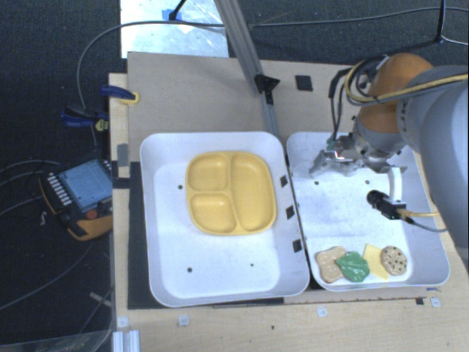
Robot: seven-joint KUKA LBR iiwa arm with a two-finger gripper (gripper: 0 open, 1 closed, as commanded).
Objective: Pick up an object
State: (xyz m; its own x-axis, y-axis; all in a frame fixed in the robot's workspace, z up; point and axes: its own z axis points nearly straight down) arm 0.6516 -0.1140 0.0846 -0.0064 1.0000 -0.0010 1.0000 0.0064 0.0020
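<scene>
Probably a robotics lab: teach pendant (79,196), clamps (95,108), loose cables (29,171) around a cardboard-topped bench (198,86).

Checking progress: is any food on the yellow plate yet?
No, the yellow plate is bare; the food lies in the right bin.

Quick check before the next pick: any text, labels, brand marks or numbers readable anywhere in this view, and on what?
None can be read.
Handheld pendant left of the bench: its blue screen is lit, but whatever it shows is too small and blurred to read.
Yellow divided plate, the toy food and both white bins: no lettering visible.
Black squares on the bench board: plain, no print visible.
</scene>
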